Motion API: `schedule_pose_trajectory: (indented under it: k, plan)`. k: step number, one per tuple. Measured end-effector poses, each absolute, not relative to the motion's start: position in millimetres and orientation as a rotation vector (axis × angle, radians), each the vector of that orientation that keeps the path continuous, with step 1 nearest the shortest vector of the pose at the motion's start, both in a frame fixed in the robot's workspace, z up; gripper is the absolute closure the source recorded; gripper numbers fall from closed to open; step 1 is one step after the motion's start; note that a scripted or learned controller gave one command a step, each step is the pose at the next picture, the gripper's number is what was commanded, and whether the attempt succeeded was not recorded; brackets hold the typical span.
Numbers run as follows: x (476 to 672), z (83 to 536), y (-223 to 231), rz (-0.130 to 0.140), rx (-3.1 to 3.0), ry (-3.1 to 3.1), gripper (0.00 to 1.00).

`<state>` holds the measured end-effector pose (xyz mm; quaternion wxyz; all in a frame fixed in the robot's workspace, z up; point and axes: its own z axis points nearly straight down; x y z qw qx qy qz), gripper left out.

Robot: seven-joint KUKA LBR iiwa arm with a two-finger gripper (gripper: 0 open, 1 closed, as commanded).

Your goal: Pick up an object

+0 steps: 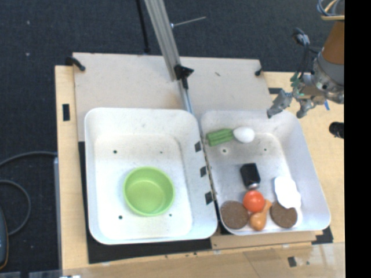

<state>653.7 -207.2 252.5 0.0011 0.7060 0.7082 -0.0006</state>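
My gripper (290, 108) hangs open above the far right corner of the right bin (307, 155), with nothing between its fingers. The right bin holds a green piece (219, 136) touching a white egg-shaped piece (243, 135) near the far wall. A small black block (250, 174) lies in the middle. At the near end sit a red ball (254, 201), an orange piece (259, 218), two brown discs (235, 214) (283, 215) and a white lump (287, 191). All of these lie well below and to the left of the gripper.
The left bin (104, 132) holds a green bowl (149, 191). A slanted metal pole (165, 33) runs from the top down to the gap between the bins. The grey arm with its orange band (333, 48) enters at the right.
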Motion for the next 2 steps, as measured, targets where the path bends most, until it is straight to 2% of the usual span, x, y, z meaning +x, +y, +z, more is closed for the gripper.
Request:
schedule_pose_trajectory:
  k: [1,2]
  plan:
    - [653.5,252.6,-207.5,-0.004,2.215,2.224,0.00]
    - [648.1,200.9,-218.6,-0.007,2.224,2.221,0.00]
